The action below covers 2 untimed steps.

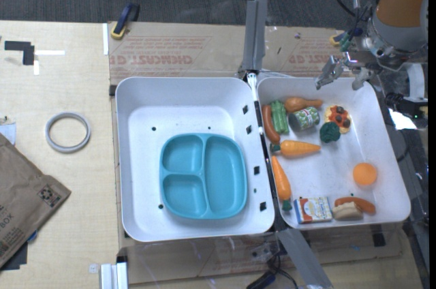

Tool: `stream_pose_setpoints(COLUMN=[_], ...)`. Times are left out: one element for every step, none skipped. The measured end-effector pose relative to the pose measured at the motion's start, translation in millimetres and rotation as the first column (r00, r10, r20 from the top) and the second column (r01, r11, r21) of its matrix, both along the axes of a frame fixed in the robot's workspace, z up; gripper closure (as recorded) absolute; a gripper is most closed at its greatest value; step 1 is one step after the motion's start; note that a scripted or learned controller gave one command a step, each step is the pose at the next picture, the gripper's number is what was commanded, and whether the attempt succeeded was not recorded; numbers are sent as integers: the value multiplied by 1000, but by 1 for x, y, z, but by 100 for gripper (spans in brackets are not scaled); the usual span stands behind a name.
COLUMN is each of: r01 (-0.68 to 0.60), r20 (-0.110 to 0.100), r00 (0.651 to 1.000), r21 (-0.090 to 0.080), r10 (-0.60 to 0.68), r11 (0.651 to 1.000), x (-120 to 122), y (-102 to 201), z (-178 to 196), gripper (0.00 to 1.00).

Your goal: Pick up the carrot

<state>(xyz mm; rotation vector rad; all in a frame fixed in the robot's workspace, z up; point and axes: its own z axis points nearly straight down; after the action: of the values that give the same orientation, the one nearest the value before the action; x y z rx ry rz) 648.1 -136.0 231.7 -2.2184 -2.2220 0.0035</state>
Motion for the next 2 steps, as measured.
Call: stream_pose_setpoints(r01=[66, 65], r20=[2, 1], r00=[998, 998], r21=[-1, 0], r10=[-66, -65], r11=[998, 998], x=[-23, -74], y=[24, 41], z=[-140, -140], gripper=[0, 0])
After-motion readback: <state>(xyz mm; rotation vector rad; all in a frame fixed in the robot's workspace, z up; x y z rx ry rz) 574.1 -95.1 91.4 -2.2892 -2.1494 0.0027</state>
